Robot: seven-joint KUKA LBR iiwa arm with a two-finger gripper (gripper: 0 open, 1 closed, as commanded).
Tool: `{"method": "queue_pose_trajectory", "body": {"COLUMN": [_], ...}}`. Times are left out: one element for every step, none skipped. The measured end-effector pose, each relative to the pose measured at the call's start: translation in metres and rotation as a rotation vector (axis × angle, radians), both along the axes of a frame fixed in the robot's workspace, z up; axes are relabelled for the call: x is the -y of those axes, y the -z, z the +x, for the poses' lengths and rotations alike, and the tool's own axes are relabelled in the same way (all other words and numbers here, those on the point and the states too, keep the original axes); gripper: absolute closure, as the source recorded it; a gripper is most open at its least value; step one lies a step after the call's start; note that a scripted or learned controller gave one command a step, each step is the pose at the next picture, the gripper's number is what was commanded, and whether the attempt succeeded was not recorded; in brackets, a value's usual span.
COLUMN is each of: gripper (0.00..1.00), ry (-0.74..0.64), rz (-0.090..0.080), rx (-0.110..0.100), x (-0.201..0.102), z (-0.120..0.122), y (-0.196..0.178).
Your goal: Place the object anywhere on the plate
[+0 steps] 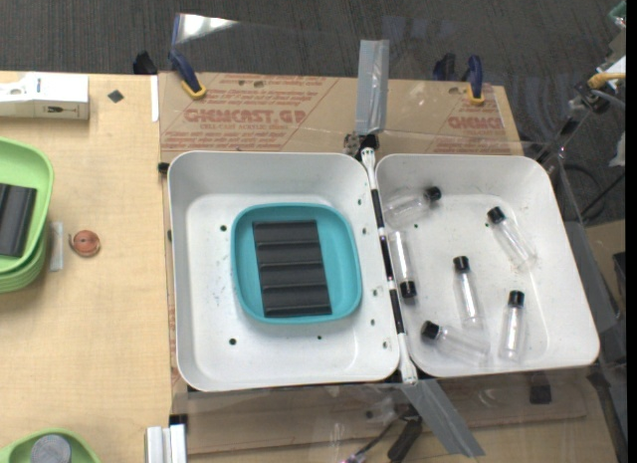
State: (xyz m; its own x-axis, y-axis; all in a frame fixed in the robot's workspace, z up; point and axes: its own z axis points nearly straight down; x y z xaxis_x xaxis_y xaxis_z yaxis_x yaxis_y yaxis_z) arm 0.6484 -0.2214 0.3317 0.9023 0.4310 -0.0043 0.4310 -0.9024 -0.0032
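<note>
Plate point(245, 282) in left bin point(199, 342); vials point(464, 290) scattered in right bin point(557, 252).

A lab or robotics test cell is indicated. Two shallow white bins point(189, 282) are set side by side on a worktop point(90, 351) of pale wood, w/ a cardboard sheet point(259, 113) clamped beneath by spring clamps point(186, 78). Clear sample vials w/ black caps point(464, 290) are scattered in the right bin, approx. six. A teal plate point(244, 262) w/ a black ribbed insert point(291, 268) is seen in the left bin. Dark carpet point(299, 3) is seen beyond, and cabling at right.
</note>
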Motion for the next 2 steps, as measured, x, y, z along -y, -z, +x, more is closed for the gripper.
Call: {"method": "queue_pose_trajectory", "body": {"gripper": [0.0,0.0], "ry": [0.056,0.14], "rz": [0.0,0.0], "rx": [0.001,0.001], "x": [0.0009,0.0014], "z": [0.0005,0.0018], "y": [0.0051,0.0088]}}
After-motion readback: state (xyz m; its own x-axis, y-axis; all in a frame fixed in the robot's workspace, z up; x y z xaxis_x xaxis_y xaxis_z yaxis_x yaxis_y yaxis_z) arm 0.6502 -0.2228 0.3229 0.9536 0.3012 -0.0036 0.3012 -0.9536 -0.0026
